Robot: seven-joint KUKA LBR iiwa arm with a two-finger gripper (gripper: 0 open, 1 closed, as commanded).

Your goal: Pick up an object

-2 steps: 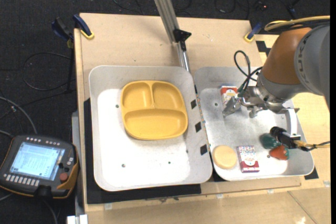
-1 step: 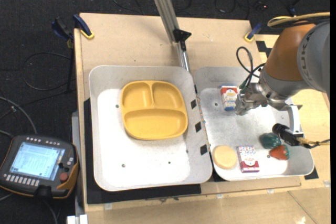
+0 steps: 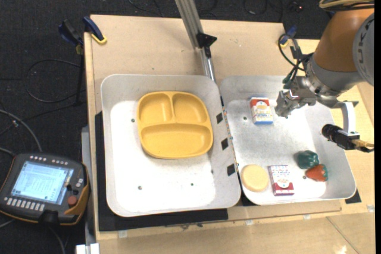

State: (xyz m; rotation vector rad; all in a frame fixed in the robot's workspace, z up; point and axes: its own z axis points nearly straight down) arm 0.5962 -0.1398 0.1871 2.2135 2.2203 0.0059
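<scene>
My gripper [image 3: 284, 105] hangs over the back of the right bin [image 3: 297, 140], just right of a small red, white and blue carton [image 3: 262, 110] that lies on the bin floor. Nothing shows between the fingers. Along the bin's front lie a round pale yellow disc [image 3: 255, 178], a red and white box [image 3: 281, 180], a dark green item [image 3: 307, 158] and a red pepper-like item [image 3: 317, 172]. The left bin [image 3: 119, 181] holds a yellow divided plate [image 3: 175, 124].
A black clamp or bracket [image 3: 339, 136] juts in at the right bin's right edge. A slanted metal pole [image 3: 187, 0] rises from the bench behind the bins. A teach pendant [image 3: 41, 186] lies off the bench at lower left.
</scene>
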